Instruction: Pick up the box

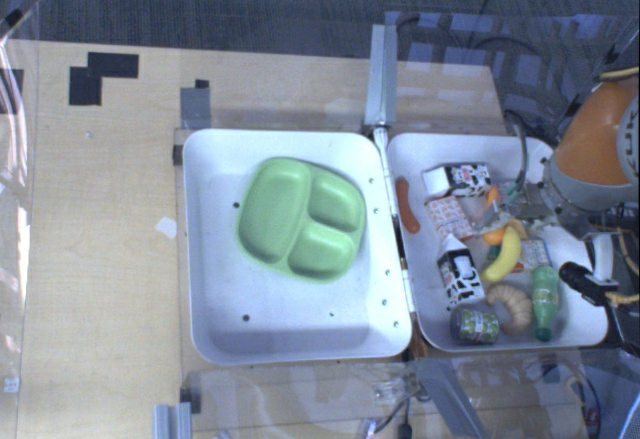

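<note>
Crowding the box [447, 216]: banana [503, 253], croissant [512, 306], green bottle [544, 300], sausage [406, 206]; end effector [527, 202] state indiscernible.

The left bin [290, 337] had just a green divided tray [300, 217] sitting in it, kind of tilted. The right bin [420, 327] was a jumble: a small black-and-white carton [457, 177] near the top, a patterned box [450, 217] below it, a sausage [405, 205] by the left wall, a cow-print bottle [460, 275], a banana [503, 253], a croissant [512, 305], a green bottle [544, 299] and a green can [476, 326]. The arm [598, 152] hung over the right edge.
</note>
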Robot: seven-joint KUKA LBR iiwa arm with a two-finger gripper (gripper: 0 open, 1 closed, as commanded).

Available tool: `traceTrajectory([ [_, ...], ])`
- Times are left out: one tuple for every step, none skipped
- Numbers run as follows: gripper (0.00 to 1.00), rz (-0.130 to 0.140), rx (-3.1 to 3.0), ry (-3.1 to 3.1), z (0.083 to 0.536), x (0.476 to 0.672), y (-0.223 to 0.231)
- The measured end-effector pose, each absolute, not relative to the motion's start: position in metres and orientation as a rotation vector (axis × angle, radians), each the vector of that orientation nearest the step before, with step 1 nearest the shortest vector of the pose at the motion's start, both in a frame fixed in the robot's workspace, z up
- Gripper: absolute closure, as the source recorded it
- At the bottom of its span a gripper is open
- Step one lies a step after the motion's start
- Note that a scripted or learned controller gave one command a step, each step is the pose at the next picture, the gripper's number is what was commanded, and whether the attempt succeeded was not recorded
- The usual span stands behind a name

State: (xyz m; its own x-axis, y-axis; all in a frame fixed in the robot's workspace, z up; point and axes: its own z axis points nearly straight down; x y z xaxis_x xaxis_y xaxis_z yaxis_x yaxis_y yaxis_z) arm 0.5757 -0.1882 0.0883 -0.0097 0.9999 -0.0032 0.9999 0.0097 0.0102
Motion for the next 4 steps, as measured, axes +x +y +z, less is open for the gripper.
traceTrajectory([
  [0.00,0.003,2.437,1.980,0.140,0.623,-0.159],
  [0.00,0.038,2.453,1.917,0.117,0.645,-0.121],
  [0.00,0.005,2.468,1.935,0.139,0.668,-0.196],
  [0.00,0.009,2.500,1.891,0.101,0.639,-0.196],
])
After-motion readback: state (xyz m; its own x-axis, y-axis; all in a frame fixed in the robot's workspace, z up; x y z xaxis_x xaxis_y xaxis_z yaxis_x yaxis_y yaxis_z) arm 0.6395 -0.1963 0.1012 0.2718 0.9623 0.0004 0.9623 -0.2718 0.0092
